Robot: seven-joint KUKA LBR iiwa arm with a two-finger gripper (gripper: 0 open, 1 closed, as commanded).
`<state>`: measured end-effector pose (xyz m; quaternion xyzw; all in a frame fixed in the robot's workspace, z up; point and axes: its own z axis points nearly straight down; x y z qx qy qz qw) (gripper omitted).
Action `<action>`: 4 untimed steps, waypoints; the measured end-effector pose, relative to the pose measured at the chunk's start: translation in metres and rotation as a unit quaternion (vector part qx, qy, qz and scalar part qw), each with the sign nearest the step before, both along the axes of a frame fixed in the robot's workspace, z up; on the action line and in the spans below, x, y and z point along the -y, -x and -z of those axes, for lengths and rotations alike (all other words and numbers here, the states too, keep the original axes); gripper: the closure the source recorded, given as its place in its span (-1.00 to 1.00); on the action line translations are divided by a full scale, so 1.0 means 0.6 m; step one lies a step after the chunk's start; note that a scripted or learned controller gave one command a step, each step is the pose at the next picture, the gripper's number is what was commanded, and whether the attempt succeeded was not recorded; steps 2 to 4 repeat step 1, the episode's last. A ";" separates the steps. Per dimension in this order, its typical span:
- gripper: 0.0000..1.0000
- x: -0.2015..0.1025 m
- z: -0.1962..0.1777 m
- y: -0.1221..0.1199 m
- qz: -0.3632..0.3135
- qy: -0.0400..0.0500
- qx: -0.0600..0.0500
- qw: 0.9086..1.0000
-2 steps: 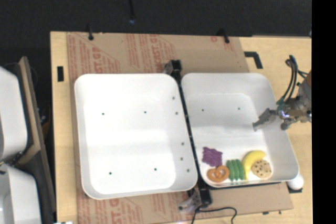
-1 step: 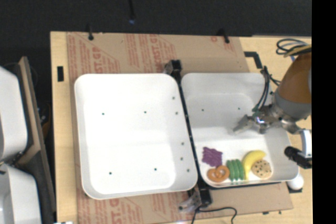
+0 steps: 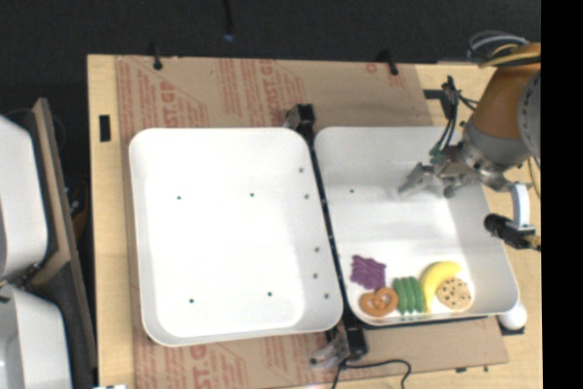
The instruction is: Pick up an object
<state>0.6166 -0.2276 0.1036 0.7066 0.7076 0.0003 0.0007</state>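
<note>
Two-finger tool (image 3: pixel 426 179) sits spread and empty over the right white bin's (image 3: pixel 383 161) upper part. Small toy pile — purple piece (image 3: pixel 367 270), green ridged piece (image 3: pixel 409 294), yellow lump (image 3: pixel 439 273) — lies well apart toward the near wall, straight downframe.

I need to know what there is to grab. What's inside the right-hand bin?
In the right bin, along its near edge: a purple piece, an orange pretzel-like ring, a green item, a yellow piece and a cookie. The cookie covers part of the yellow piece.
</note>
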 end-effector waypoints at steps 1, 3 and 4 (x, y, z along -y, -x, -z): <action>-1.00 -0.008 0.004 -0.084 0.000 0.000 0.000 1.000; -1.00 -0.008 0.004 -0.084 0.000 0.000 0.000 1.000; -1.00 -0.008 0.004 -0.084 0.000 0.000 0.000 1.000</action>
